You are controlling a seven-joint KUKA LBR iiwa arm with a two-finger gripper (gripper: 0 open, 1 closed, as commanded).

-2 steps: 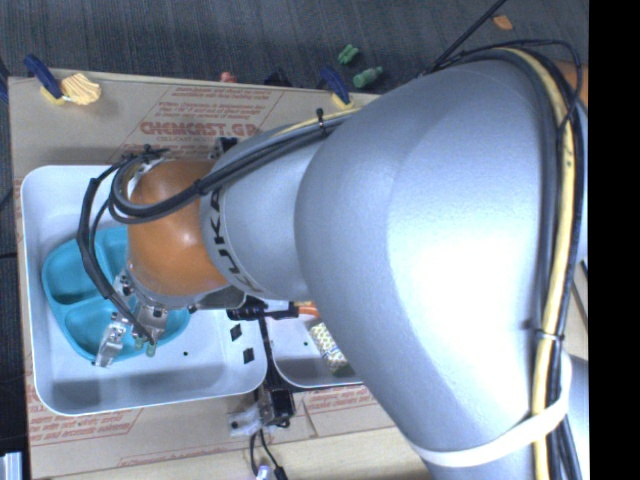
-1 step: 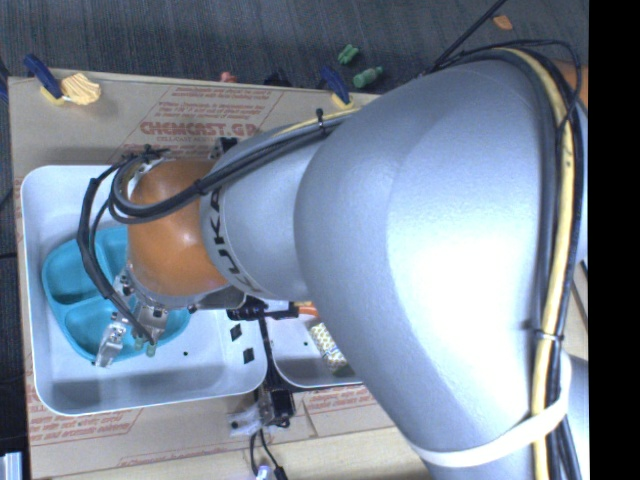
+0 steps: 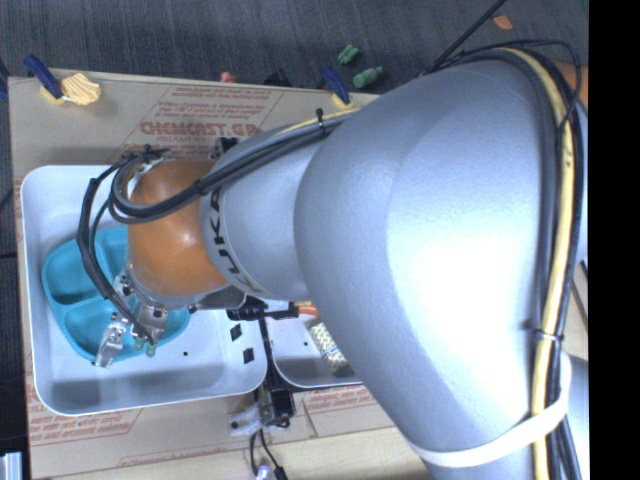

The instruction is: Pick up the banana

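Reaching leftward, arm (image 3: 400, 228) hangs gripper (image 3: 125, 338) over left bin (image 3: 40, 268).

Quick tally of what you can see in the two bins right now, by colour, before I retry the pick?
Turquoise: 1, a two-hollow dish in the left bin
Orange: 1, a small piece at the right bin's edge
Speckled yellowish: 1, a small object in the right bin
Total: 3; the arm hides most of the right bin.
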